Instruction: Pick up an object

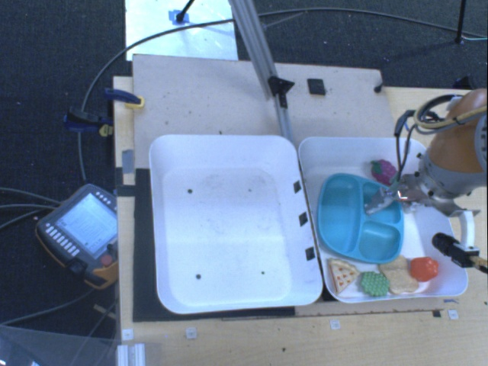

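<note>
Directly beneath the pincer (379, 201) lies the blue divided tray (358, 219), its upper right compartment taking the metal tips, which hang over or touch the tray's inner ridge (contact cannot be judged from this slanted view). Whether the pincer is spread or pressed together cannot be told; the tips blur into one pale glint, and nothing is visibly held between them.

The tray is the nearest candidate for the pick. Its long axis runs from up-left of the pincer to down-right, so the rim nearest the arm's side is just right of the tips.

Just above and slightly right of the pincer sits a small purple toy (383, 171), close to the wall of the right bin (457, 284). Well below the pincer, along the bin's near wall, lie a pizza-slice toy (342, 275), a green ridged piece (374, 284), a tan cookie-like piece (398, 275) and a red tomato-like toy (424, 268), side by side.

Judged from this, any of the small toys would call for a shift away from the tray first.
</note>
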You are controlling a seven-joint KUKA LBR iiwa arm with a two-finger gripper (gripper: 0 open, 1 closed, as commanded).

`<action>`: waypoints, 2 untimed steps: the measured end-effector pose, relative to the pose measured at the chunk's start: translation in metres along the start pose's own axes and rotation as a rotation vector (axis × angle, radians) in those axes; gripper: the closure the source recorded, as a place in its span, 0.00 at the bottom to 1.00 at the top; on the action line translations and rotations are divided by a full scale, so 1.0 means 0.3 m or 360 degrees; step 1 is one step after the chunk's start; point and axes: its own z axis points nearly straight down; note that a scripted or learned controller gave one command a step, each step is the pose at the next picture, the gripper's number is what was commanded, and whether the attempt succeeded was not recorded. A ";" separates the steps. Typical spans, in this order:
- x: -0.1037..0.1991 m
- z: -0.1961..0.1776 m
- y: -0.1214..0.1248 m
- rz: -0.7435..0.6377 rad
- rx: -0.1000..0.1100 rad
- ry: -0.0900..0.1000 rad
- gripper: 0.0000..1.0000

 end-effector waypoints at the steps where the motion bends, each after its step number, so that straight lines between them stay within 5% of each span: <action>1: -0.005 -0.042 0.004 -0.0001 -0.0007 -0.0006 1.00; 2: 0.021 -0.198 -0.001 -0.0006 -0.0006 0.0000 1.00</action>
